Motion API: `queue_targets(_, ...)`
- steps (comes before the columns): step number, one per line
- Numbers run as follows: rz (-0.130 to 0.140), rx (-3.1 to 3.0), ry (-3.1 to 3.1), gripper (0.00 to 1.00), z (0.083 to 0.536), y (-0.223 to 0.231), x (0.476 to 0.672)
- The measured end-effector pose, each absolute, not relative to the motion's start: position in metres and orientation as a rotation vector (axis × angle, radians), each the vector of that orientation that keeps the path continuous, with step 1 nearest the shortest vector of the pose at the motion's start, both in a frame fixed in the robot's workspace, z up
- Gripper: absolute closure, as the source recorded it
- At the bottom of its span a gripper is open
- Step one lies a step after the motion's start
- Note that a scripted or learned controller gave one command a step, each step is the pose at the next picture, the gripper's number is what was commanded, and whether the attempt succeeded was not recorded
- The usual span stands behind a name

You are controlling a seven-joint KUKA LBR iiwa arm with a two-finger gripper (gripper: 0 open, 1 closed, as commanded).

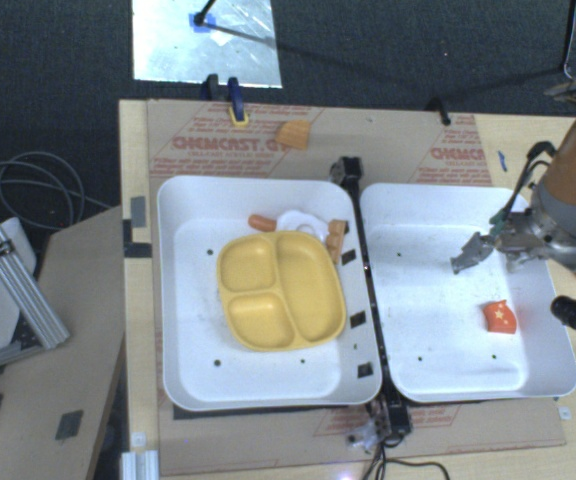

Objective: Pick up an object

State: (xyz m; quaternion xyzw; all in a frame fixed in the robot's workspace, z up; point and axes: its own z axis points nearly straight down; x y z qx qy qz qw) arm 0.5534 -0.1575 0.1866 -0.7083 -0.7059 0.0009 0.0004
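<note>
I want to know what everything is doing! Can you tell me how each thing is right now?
Yellow plate: right side up in the left bin.
Orange-red block: lying loose in the right bin.
Gripper: over the right bin, beside the block, holding nothing seen.

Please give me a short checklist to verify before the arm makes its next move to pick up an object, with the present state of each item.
1. A target lies in the arm's bin: ok. The small red-orange object lies in the right bin.
2. Gripper carries nothing: cannot tell.
3. Gripper is above the target: not ok. It is over the bin floor, up and left of the object.
4. Free space around the target: ok, bare floor on its left, the bin wall to its right.
5. Left bin items stay apart from the move: ok. The yellow divided plate and orange sausage-shaped piece lie there.
</note>
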Motion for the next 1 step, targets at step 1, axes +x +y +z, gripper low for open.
queue_targets(1, -0.009, -2.2, -2.238, 0.0, 0.1978, -0.0231, 0.5467)
